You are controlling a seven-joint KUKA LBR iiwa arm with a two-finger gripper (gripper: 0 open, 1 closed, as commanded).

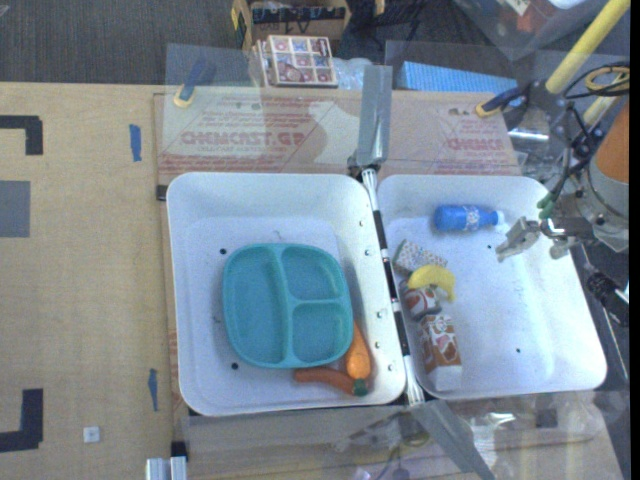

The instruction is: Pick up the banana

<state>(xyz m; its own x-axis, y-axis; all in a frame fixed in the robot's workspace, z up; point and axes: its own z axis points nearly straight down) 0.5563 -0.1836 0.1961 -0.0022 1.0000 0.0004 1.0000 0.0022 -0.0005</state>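
Note:
The banana (433, 279) is short and yellow and lies in the right bin (540, 338) near its left wall, leaning against a few small packets. My gripper (537, 243) hangs over the right side of that bin, well to the banana's right and a little further back. It is open, and nothing sits between its fingers (515, 239).
A blue bottle (465, 217) lies on its side behind the banana. A patterned packet (411, 256) and a brown-and-white carton (439, 344) flank it along the bin's left wall. The left bin (200, 218) holds a teal divided plate (288, 306) and an orange carrot (358, 353).

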